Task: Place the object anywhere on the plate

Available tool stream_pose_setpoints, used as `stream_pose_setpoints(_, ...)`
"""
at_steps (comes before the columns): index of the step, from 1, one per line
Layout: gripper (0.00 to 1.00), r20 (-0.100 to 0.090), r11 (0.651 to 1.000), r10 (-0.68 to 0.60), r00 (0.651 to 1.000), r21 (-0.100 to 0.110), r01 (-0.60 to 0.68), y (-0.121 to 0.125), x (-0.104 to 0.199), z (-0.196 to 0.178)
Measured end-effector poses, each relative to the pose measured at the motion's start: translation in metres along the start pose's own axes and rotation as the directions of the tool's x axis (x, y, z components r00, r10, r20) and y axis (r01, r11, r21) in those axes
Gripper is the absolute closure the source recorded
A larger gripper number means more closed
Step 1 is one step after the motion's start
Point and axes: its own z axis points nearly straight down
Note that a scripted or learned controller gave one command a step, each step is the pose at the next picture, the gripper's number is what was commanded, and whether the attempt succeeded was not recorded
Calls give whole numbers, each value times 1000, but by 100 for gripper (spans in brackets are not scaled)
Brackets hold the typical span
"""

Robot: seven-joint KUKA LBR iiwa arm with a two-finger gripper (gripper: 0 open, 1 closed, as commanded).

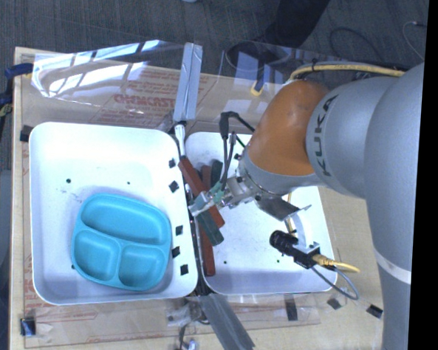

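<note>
Dark green object [212, 233] lying in right bin [301, 275], hard against its left wall, beside brown sticks [202, 206] stacked along same wall. Gripper [208, 199] directly above that pile, at wall; finger opening and grasp impossible to tell. Blue three-compartment plate [122, 241] across wall in left bin [56, 168], well apart from object.

Grey arm [370, 128] enters from the right, orange-banded wrist bent downward. Gripper [206, 199] points left, low over the bench.
</note>
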Motion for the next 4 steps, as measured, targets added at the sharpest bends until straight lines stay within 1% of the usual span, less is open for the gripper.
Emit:
stream_pose_setpoints(1, 100, 0, 1000, -28, 1000, 0, 28, -6, 60, 1)
stream_pose_setpoints(2, 0, 1, 1000, -27, 1000, -1, 27, -6, 60, 1)
stream_pose_setpoints(4, 0, 1, 1000, -27, 1000, -1, 27, -6, 60, 1)
